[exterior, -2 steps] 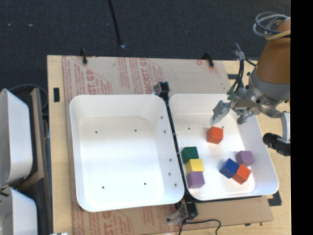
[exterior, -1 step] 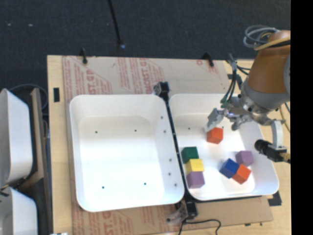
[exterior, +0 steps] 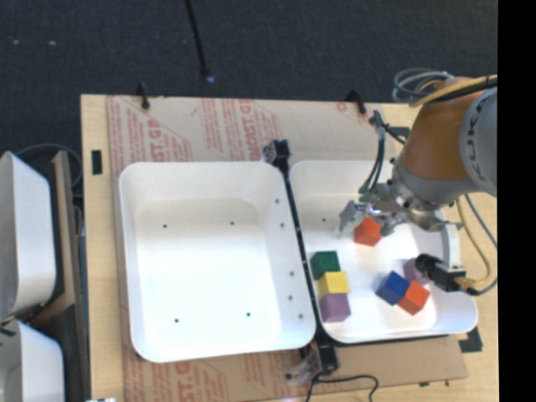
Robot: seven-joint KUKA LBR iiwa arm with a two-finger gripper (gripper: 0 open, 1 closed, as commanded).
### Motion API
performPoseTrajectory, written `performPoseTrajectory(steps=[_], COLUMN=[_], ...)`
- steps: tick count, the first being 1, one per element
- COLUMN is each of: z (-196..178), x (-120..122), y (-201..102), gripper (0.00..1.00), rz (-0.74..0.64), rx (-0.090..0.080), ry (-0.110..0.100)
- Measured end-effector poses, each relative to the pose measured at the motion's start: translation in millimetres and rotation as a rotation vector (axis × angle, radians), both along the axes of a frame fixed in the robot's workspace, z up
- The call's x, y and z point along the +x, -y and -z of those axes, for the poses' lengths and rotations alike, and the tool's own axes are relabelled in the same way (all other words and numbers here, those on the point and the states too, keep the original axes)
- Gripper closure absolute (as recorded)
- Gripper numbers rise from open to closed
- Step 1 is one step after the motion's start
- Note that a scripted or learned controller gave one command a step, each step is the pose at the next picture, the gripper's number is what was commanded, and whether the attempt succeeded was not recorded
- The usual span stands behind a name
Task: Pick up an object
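Camera view, looking down at a slant on the bench: the grey arm with its orange band reaches in from the right and hangs over the right-hand bin (exterior: 469,312). The gripper (exterior: 368,222) sits low over the far half of that bin, and right beneath it there is an orange-red block (exterior: 367,233). One grey finger (exterior: 350,216) shows to the left of the block; the other side is tucked under the wrist, so I cannot say for certain that the block is pinched between them. It looks as though the fingers straddle it with some gap to spare, spread rather than closed, but whether the block rests on the bin floor or is lifted is not clear from this angle.

What matters for the next move, as I judge it, is that the block lies directly under the fingertips, not off to a side (so closing, not travelling, seems to be what is needed).

Nearer the front of the same bin stand a green block (exterior: 325,263), a yellow block (exterior: 336,282) and a purple block (exterior: 335,306) in a touching column, with a blue block (exterior: 391,287) and another orange block (exterior: 414,297) touching each other to the right, all well apart from the fingers. The left-hand bin (exterior: 134,224) lies beside it.
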State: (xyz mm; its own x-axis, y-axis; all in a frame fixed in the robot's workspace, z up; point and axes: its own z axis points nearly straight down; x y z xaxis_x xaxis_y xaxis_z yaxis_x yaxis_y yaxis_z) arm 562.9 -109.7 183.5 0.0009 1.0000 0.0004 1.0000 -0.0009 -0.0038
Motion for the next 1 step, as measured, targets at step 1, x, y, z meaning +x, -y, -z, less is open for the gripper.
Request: performPoseTrajectory(steps=[1], z=[46.4], x=[-3.1], y=[8.8], gripper=[0.00], rz=[0.001], rx=[0.000], ry=[0.000])
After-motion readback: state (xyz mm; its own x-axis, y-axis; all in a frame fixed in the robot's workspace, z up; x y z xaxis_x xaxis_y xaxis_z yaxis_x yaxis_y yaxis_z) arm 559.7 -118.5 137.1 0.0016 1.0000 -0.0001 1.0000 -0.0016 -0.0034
